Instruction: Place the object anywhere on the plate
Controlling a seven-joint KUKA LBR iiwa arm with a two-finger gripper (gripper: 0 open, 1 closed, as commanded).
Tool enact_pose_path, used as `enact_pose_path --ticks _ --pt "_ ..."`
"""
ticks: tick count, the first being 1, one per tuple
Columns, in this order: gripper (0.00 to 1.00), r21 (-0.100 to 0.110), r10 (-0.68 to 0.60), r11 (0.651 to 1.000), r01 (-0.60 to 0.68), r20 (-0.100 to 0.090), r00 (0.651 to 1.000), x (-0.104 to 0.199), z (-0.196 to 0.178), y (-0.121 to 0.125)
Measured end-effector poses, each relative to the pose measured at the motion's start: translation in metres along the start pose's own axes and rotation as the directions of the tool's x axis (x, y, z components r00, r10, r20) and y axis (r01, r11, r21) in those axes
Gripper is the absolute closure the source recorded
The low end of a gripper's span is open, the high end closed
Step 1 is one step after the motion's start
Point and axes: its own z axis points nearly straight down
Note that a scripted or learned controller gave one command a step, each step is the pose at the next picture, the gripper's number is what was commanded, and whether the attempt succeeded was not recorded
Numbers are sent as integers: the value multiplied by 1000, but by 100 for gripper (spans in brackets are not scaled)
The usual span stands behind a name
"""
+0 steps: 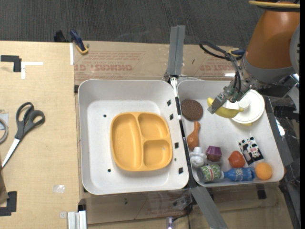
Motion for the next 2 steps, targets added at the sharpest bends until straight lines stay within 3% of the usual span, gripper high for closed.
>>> enact_pose_path --ticks 1,2 --pt "100 0 66 998 -66 -1 998 87 64 31" --pt "0 0 67 998 -67 -1 998 86 64 31"
